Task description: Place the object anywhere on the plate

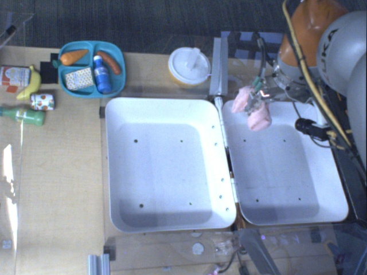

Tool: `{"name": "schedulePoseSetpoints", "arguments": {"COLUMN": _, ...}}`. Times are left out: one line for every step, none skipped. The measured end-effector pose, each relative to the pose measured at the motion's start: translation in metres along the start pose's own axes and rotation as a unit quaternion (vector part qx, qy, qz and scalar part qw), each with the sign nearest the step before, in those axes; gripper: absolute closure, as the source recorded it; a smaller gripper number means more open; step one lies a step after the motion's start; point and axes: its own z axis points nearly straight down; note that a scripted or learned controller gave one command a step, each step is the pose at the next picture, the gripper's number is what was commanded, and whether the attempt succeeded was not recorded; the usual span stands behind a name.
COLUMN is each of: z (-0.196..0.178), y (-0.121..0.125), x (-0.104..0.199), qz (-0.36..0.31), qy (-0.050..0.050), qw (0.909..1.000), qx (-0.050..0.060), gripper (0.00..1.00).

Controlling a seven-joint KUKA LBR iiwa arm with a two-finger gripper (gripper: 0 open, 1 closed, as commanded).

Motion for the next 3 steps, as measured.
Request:
{"name": "schedulePoseSetpoints", "arguments": {"z": -0.023, "y": 0.002, "x": 0.001, "qz": -0.004, "qy": 0.0, "qw": 1.0, "qx": 0.0, "gripper": 1.0}}
{"name": "schedulePoseSetpoints", "arguments": {"z": -0.028, "y": 0.0, "x": 0.044, "qz": -0.205, "qy": 0.001, "qw": 0.9787, "qx": 0.0, "gripper": 1.0}}
{"name": "schedulePoseSetpoints", "arguments": {"z": -0.024, "y": -0.003, "x": 0.106, "qz": -0.398, "qy": 0.001, "qw": 0.9176, "qx": -0.001, "gripper": 1.0}}
